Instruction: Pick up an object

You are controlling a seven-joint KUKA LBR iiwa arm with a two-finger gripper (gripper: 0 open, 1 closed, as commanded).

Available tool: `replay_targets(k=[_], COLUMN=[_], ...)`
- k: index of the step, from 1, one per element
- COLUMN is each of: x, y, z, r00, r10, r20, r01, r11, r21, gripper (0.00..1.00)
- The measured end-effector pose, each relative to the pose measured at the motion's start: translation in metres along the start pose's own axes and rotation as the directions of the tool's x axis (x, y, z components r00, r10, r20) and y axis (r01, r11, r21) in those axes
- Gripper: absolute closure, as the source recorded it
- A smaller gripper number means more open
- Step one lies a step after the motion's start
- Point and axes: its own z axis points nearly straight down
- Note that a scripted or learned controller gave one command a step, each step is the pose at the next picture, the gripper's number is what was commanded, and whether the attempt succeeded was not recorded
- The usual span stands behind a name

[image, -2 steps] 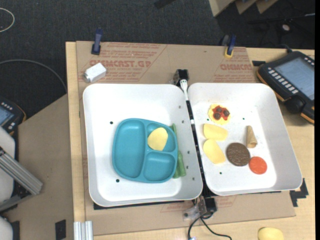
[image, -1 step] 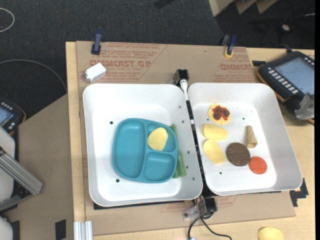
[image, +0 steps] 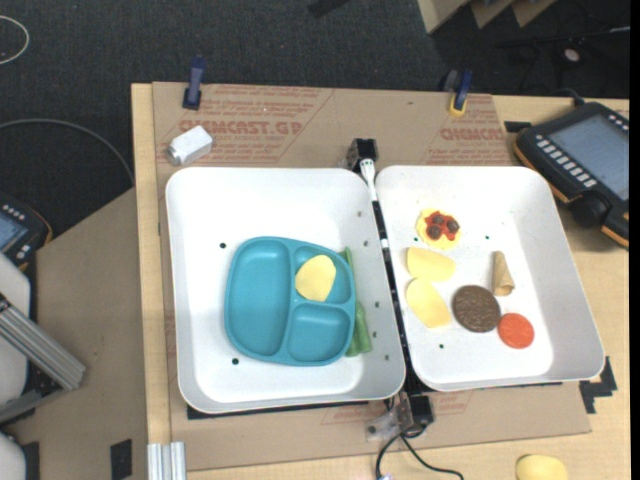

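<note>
Two white bins sit side by side on the tabletop [image: 300, 128]. The left bin [image: 200, 228] holds a blue divided tray [image: 262, 303], with a yellow piece [image: 316, 278] resting in its upper right compartment and a green strip [image: 357, 318] lying along the tray's 3 o'clock edge, between tray and bin wall.

The right bin [image: 530, 218] carries the loose candidates. A small yellow item with dark red spots [image: 439, 226] lies toward 12 o'clock. Below it, at about 9 o'clock in the bin, are two pale yellow pieces [image: 429, 264], one just above the other and close enough that they may be touching; the view is too coarse to be sure. A brown disc [image: 476, 308] sits near the centre, with a tan cone [image: 501, 273] just beside it at 1 o'clock and an orange disc [image: 516, 330] just beside it at 4 o'clock.

As for the tool, I cannot tell how its fingers stand or whether it has hold of anything.

By my reading the task is at its start: every object lies flat in a bin and nothing is lifted. All of it remains, meaning choosing a piece, descending, closing and raising. The orange disc and the cone look the least crowded targets.
</note>
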Motion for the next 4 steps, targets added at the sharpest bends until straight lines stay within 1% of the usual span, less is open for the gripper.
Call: replay_targets(k=[1, 2, 3, 4], x=[-0.010, 0.015, 0.007, 0.053], y=[-0.013, -0.009, -0.013, 0.014], z=[0.127, 0.002, 0.137, 0.002], r00=[1.000, 1.000, 1.000, 1.000], r10=[0.006, 0.001, 0.005, -0.002], r20=[-0.008, -0.002, -0.008, -0.003], r01=[-0.006, -0.001, -0.005, 0.002], r11=[0.999, 1.000, 0.999, 1.000], r21=[0.033, 0.005, 0.034, 0.003], gripper=[1.00, 1.00, 1.00, 1.00])
